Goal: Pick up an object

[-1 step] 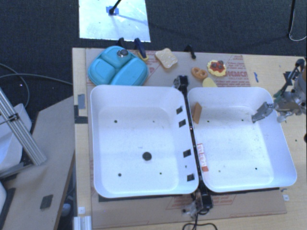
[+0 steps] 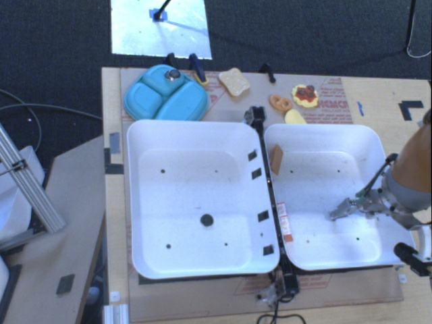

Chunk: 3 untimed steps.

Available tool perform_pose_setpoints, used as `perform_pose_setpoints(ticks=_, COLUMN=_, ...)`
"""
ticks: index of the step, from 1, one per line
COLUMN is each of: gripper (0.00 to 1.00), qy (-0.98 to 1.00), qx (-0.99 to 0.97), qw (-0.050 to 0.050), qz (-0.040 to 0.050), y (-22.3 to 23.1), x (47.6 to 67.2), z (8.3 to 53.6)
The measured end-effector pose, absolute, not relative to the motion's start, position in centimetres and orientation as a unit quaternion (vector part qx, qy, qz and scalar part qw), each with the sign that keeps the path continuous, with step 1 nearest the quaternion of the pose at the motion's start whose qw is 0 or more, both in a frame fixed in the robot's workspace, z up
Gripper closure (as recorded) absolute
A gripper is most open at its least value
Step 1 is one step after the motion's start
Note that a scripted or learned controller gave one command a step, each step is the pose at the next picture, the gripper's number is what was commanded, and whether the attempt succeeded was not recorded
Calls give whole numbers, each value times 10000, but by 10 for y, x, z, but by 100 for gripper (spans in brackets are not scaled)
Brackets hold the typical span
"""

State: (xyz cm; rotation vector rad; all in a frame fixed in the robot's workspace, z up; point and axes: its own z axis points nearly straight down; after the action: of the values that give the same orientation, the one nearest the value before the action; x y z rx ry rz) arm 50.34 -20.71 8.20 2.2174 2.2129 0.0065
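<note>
A small brown block [image 2: 276,159] leans against the left wall of the right bin [image 2: 324,137]. On the floor of the left bin [image 2: 196,130] lies a small dark round piece [image 2: 206,219]. My gripper [image 2: 339,212] reaches in from the right and hangs low over the right bin's floor, toward its right-hand middle. It points left and is well apart from the brown block. Nothing shows at its tip.
Behind the bins on the bench lie a blue divided plate [image 2: 165,93], a toast slice [image 2: 234,82], a pretzel [image 2: 279,102], a small tart [image 2: 305,95] and a yellow piece [image 2: 294,117]. A black divider [image 2: 268,181] runs between the bins.
</note>
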Motion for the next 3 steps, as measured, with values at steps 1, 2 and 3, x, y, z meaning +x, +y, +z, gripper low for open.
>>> perform_pose_setpoints(ticks=1, gripper=100, qy=7075, qx=7066, qw=94, qz=34, y=-209, x=508, z=101)
perform_pose_setpoints(ticks=2, gripper=100, qy=7113, qx=7029, qw=52, qz=28, y=-140, x=587, z=87)
perform_pose_setpoints(ticks=3, gripper=100, qy=7082, qx=7060, qw=60, qz=25, y=-210, x=642, z=88)
